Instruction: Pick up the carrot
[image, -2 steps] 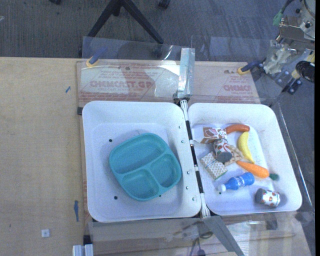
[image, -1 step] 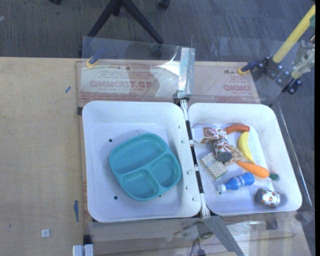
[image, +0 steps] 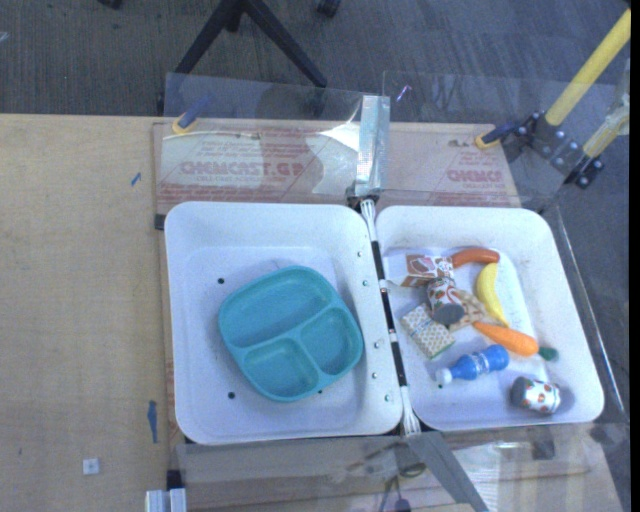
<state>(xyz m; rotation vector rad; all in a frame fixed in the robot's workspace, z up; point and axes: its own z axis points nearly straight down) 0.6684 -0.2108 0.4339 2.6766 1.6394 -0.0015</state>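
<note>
An orange carrot (image: 509, 339) with a green stem end lies in the right bin (image: 566, 262), pointing toward the lower right. It rests just below a yellow banana (image: 489, 290) and above a blue bottle (image: 478, 365). Nothing covers the carrot.
The right bin also holds an orange sausage-like piece (image: 473, 257), several patterned packets (image: 434, 300) and a small round spotted object (image: 537, 396). A teal divided plate (image: 289, 333) lies in the left bin (image: 190, 250). A yellow pole (image: 590, 70) stands at the upper right.
</note>
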